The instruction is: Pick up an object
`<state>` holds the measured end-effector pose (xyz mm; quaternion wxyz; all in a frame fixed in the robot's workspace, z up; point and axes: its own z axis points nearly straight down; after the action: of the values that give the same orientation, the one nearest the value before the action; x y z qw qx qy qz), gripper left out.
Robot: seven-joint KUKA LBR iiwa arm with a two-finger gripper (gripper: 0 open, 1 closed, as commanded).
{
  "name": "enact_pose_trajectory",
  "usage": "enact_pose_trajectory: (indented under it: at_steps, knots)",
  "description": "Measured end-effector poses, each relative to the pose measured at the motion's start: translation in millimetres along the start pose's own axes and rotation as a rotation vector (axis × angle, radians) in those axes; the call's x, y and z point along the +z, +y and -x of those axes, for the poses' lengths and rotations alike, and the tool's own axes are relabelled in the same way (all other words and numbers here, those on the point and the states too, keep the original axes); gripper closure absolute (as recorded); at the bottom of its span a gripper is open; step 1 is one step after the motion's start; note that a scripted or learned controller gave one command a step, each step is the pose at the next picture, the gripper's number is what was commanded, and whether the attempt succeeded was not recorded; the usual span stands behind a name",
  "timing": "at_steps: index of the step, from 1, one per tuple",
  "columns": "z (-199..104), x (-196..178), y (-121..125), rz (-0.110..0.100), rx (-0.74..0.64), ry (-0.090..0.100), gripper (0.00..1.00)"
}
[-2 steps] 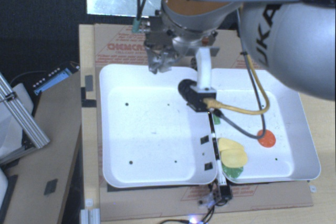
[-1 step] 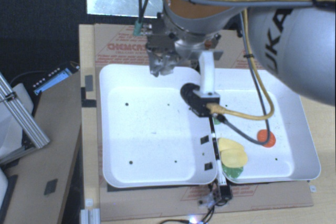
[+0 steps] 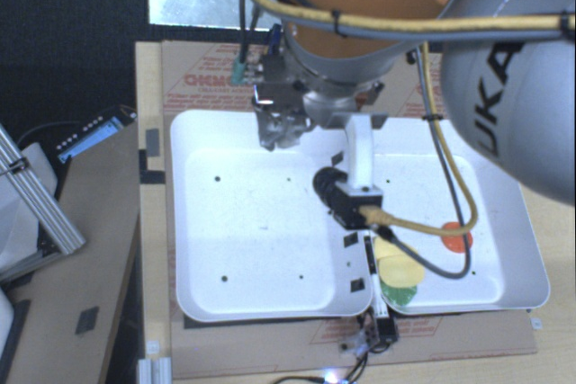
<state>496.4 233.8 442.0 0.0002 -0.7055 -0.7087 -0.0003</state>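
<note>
Grey KUKA arm over two white bins, gripper above left bin's far edge, finger state indiscernible, yellow disc, orange object in right bin.

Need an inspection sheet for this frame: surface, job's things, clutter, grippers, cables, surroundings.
Surface: two shallow white bins side by side, left bin and right bin, on a cardboard sheet.
Job's things: a yellow object, a green object below it and an orange object, all in the right bin, partly hidden by cabling.
Clutter: nothing seen.
Grippers: gripper hangs over the left bin's far edge; its state cannot be judged.
Cables: yellow cable and black cable loop over the right bin.
Surroundings: blue-and-black device and aluminium rail to the left of the bins.
</note>
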Motion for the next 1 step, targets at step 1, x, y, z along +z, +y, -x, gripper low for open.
enact_pose_trajectory:
  at_steps: [1]
  knots:
    - [0.1, -2.3, -9.7, 0.001, 0.001, 0.000, 1.00]
